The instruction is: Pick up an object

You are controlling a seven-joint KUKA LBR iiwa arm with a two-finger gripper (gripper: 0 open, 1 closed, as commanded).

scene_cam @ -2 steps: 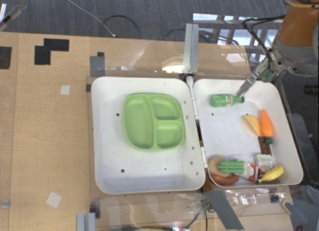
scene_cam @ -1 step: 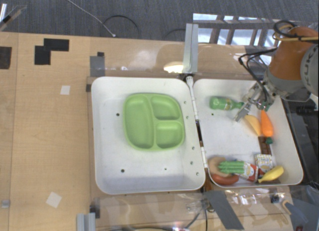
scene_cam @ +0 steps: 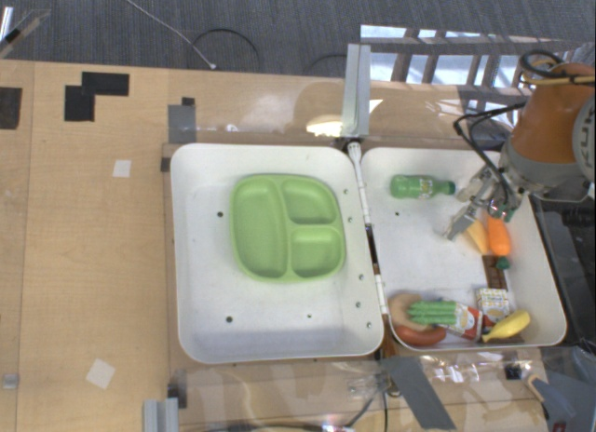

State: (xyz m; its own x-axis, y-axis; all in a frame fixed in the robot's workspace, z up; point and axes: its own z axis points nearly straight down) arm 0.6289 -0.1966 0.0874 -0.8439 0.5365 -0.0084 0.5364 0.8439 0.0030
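My gripper [scene_cam: 470, 213] hangs over the right bin [scene_cam: 410, 253], near its right side, below the arm's orange band. An orange carrot [scene_cam: 500, 236] and a pale yellow wedge [scene_cam: 479, 237] lie just right of and below it, partly under the gripper. A green bottle [scene_cam: 421, 186] lies on its side to the gripper's left, near the bin's far wall. At the bin's near edge sit a green ridged piece [scene_cam: 436, 312] on a tan and red item [scene_cam: 413, 329], a small packet [scene_cam: 494, 303] and a yellow banana [scene_cam: 508, 328].
The left bin [scene_cam: 200, 309] holds a green divided plate [scene_cam: 286, 226]. A metal divider [scene_cam: 368, 235] runs between the bins. A dark brown bar [scene_cam: 496, 277] lies by the right bin's right wall. Black cables [scene_cam: 480, 137] loop beside the arm.
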